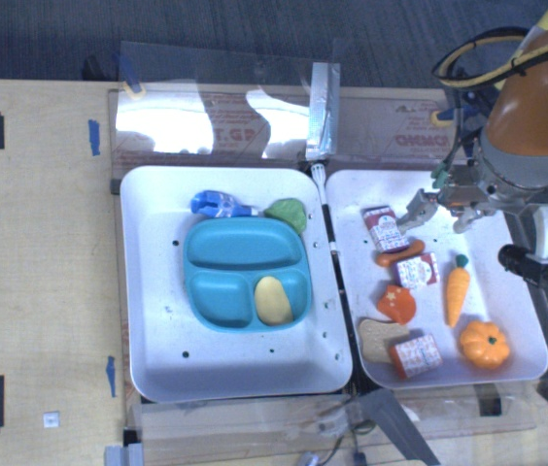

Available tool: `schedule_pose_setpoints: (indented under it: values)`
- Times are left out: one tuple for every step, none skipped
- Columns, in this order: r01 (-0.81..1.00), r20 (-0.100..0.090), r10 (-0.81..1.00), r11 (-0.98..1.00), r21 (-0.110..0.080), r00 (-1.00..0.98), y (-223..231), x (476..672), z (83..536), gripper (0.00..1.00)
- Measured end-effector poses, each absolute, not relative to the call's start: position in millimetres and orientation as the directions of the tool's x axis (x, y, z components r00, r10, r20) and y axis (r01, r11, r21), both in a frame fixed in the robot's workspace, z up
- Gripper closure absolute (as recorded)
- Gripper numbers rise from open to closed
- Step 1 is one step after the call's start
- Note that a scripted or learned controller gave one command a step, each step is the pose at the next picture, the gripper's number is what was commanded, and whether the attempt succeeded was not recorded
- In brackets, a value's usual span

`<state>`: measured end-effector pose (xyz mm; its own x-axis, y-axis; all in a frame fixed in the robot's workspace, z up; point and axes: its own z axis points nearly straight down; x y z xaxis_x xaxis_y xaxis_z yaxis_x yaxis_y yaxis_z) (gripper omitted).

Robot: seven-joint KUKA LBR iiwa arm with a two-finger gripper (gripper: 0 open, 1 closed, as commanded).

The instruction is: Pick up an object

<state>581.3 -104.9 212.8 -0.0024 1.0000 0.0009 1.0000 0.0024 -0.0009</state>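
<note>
Wooden bench (31, 289), dark carpet behind, two white bins side by side. Left bin (148, 348) carries a blue divided tray (245, 260) with a yellow item in its near-right compartment. Right bin (527, 299) carries toy food: carrot (457, 294) at mid-right, long axis running near edge to far edge, green tip toward the far edge. Gripper (441, 210) sits over the far part of the right bin, fingers spread, nothing between them. Carrot lies just nearward of gripper, apart from it.

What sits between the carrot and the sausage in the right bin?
In the camera view, a small red-and-white packet lies between the carrot and the sausage.
</note>
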Motion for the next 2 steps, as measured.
schedule_pose_setpoints:
  values:
    - [0.994,-0.002,0.994,0.107,0.009,-0.107,-126.7,587.5,98.6,0.0]
    - [0.948,-0.003,0.948,0.318,0.005,-0.318,-150.8,540.3,87.3,0.0]
